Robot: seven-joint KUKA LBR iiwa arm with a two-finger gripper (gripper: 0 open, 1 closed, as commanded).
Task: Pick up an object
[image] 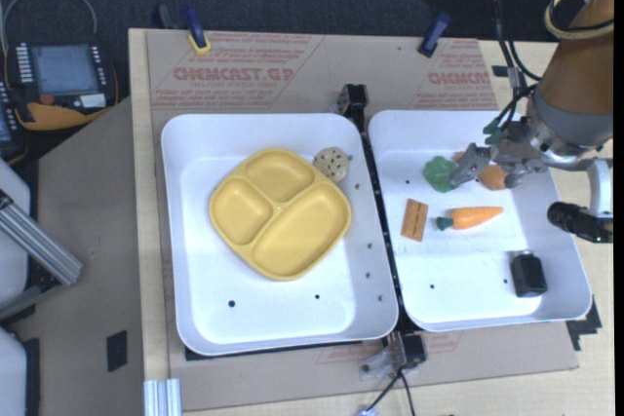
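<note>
The gripper (492, 166) hangs low over the upper part of the right bin (429, 302), its dark fingers spread apart, closed on nothing. Just below and between the fingers sits a small orange piece (494, 177), partly hidden, too unclear to name. Touching or nearly touching the left finger lies a green lump (441, 172), perhaps a toy vegetable. Slightly nearer the camera lies a carrot (472, 218), close beneath the gripper but apart from it. Left of the carrot is a brown block (414, 219), and a black block (527, 274) sits toward the bin's near right corner. The step looks like the final approach to a grasp: next, the fingers would need to straddle one item, likely the orange piece or the green lump, then close and lift. The left bin (185, 209) holds a yellow tray (280, 211) and a cookie (332, 163), well away from the gripper.
</note>
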